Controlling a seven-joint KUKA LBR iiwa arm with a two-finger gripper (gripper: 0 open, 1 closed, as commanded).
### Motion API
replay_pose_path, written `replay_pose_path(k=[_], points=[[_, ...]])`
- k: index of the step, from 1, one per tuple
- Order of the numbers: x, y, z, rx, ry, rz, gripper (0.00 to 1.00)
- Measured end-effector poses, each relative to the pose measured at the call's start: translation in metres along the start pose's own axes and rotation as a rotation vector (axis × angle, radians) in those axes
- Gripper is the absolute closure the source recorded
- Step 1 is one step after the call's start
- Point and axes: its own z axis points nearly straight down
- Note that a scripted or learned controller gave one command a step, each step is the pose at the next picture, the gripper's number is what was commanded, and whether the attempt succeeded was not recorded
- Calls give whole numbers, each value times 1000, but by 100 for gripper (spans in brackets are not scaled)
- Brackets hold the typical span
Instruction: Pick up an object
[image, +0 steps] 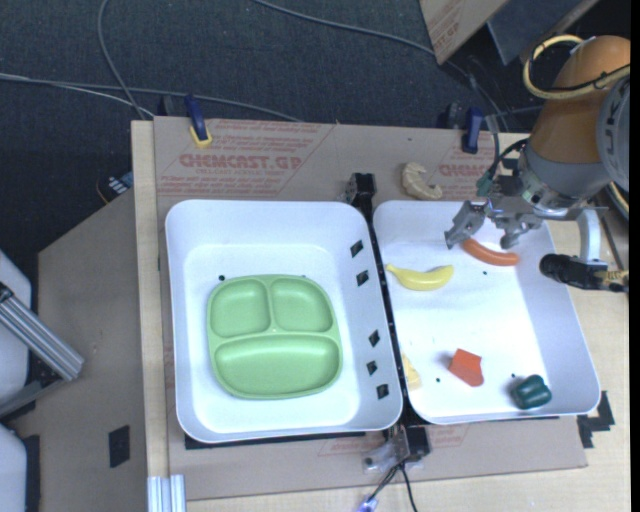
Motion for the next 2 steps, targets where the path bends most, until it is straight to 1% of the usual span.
replay_pose_path(k=[1,2], points=[[0,3,-9,-15,-2,-3,0],[6,12,41,-11,-1,-4,0]])
